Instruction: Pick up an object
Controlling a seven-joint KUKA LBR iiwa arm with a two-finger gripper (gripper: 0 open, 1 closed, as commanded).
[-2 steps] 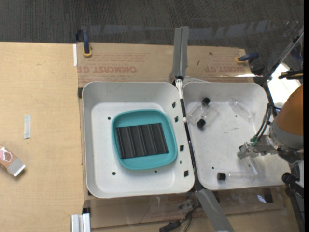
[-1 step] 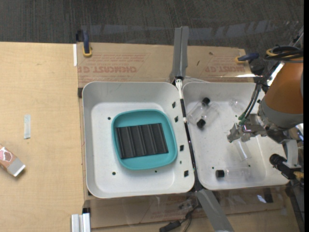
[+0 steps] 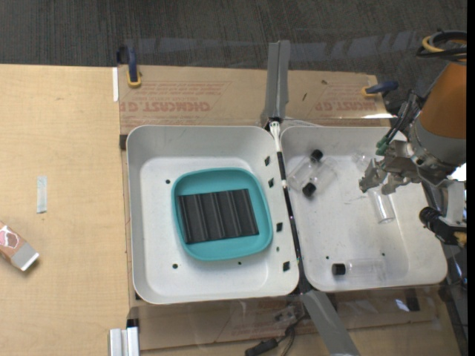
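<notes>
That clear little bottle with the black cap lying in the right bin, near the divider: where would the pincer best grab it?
Probably across the middle of the clear bottle, coming straight down. It lies on its side, slanting from upper right down to its black cap at lower left, so the narrow body offers two opposite sides to close on. The divider stands close on its left, so the fingers need care there.

A robotics lab bench: plywood tabletop [image 3: 59, 139], two white bins [image 3: 148, 273] clamped onto cardboard [image 3: 223, 99], clamps [image 3: 132, 69] at the edge, grey carpet [image 3: 223, 13] beyond.
</notes>
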